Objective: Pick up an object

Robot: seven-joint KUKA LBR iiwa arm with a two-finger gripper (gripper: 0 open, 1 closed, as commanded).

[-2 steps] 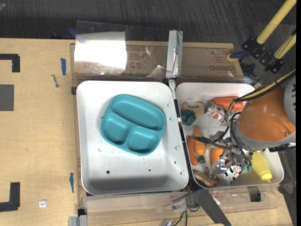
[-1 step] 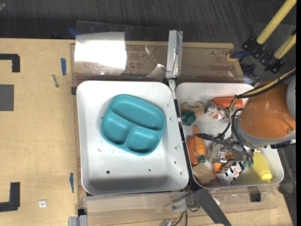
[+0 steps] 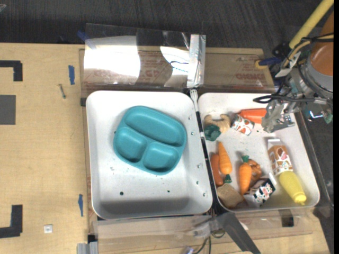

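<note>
My gripper (image 3: 274, 118) hangs over the back right part of the right bin (image 3: 310, 157), just right of an orange carrot-like piece (image 3: 252, 114). Nothing shows between its fingers. Below it in the same bin lie a small red-and-white can (image 3: 242, 125), a brown bottle with a label (image 3: 279, 159), a yellow bottle (image 3: 293, 186), two orange carrots (image 3: 224, 160) (image 3: 245, 175), a black-and-white toy (image 3: 262, 191), a tan chunk (image 3: 229, 196) and a green piece (image 3: 212, 132).
The left bin (image 3: 106, 184) holds a teal divided plate (image 3: 149, 138). A clear plastic wall (image 3: 143, 62) stands behind the bins. The arm with its orange band (image 3: 321, 60) and cables comes in at the upper right. Wooden bench lies to the left.
</note>
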